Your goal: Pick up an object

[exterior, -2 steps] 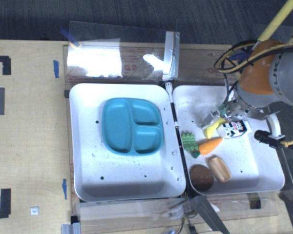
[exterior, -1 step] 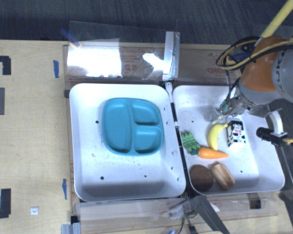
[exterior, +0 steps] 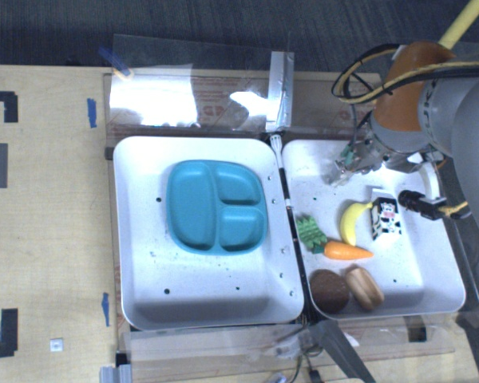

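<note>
Reaching in from the right, the grey arm [exterior: 447,110] hangs its gripper [exterior: 347,162] over the right bin [exterior: 443,282]'s far end; finger state unclear. The banana [exterior: 350,220] lies nearer the camera, long axis pointing roughly back toward the gripper.

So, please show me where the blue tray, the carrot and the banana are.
blue tray [exterior: 217,206]: camera view, on the divider between its compartments.
carrot [exterior: 347,251]: camera view, middle of its orange body.
banana [exterior: 351,222]: camera view, middle of its yellow curve.

Blue divided tray [exterior: 217,206] in left white bin [exterior: 136,238], clear panel [exterior: 191,94] behind
</note>
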{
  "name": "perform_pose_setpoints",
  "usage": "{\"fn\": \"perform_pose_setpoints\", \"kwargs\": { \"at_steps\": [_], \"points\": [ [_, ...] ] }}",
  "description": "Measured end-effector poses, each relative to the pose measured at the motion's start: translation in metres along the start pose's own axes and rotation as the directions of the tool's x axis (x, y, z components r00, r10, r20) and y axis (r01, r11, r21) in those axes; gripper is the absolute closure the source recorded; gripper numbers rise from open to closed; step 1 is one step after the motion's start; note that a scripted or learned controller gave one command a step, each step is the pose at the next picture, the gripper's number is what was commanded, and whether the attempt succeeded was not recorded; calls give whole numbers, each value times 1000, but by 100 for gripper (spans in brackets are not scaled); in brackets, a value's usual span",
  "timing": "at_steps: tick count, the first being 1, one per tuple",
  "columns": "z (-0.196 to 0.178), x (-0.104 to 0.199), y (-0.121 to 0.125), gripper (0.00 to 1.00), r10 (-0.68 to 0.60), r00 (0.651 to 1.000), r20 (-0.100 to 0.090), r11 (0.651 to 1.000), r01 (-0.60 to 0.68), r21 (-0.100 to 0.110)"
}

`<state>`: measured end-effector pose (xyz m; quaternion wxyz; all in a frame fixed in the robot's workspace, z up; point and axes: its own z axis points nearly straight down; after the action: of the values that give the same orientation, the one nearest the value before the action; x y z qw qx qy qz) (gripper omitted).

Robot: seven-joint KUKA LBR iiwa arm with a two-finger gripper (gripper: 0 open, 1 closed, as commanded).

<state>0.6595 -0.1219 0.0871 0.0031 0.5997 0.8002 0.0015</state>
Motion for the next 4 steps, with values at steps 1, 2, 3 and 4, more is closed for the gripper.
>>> {"fn": "perform_pose_setpoints", "kwargs": {
  "at_steps": [1, 2, 3, 4],
  "points": [
    [1, 0, -1, 0, 0, 1000, -1, 1000, 0, 2],
    [-13, 15, -59, 0, -160, 987, -4, 987, 160, 4],
    [-1, 43, -83, 0, -245, 970, 0, 970, 245, 0],
    [-14, 42, -80, 100, -243, 970, 5, 970, 243, -8]
  ]
}}
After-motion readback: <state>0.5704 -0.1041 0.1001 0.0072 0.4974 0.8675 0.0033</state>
